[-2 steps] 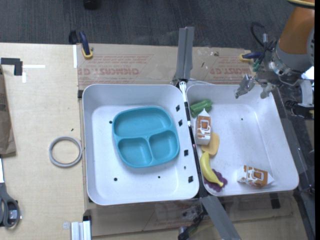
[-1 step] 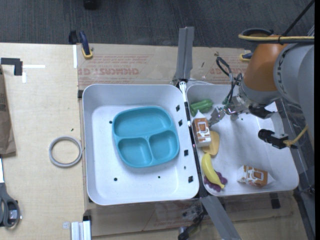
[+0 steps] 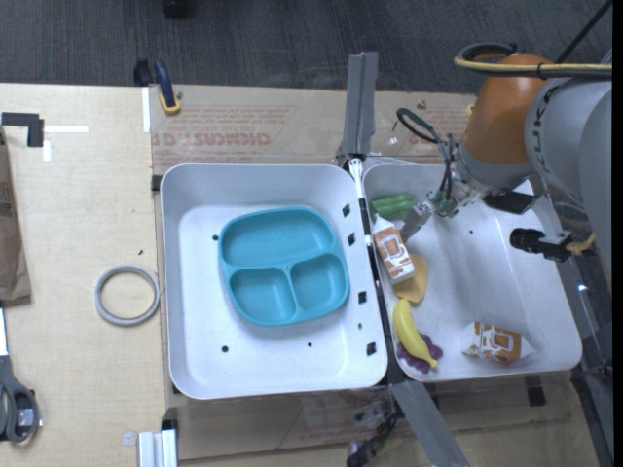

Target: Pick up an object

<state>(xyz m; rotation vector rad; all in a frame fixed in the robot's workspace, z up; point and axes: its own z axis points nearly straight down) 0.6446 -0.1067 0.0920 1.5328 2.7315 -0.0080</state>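
Objects for picking sit in the right bin (image 3: pixel 545 290), at the right of the frame, crowded along its left wall. Your largest shape here is the grey arm (image 3: pixel 574 134) with its orange band, filling the upper right corner and reaching down over that bin's top edge. To its left, the left bin (image 3: pixel 185 290) takes the centre of the frame and carries a blue three-compartment tray (image 3: pixel 284 266), with bare white floor all round it.

Back in the right bin, you have wide open floor through the middle and along the right wall. A white-and-orange carton (image 3: pixel 392 251) lies tilted against the left wall, overlapping a yellow wedge (image 3: pixel 417 282) just below it. A green item (image 3: pixel 392 204) rests above them near the upper left corner. A banana (image 3: pixel 409 331) lies at the lower left over a purple piece (image 3: pixel 421 360). A second orange-and-white pack (image 3: pixel 494 342) sits apart near the bottom edge.

The gripper (image 3: pixel 440 205) hangs just right of the green item; whether its fingers are open or closed cannot be told from this angle.

On the bench at left, a grey ring (image 3: pixel 127 294) lies well apart from both bins.
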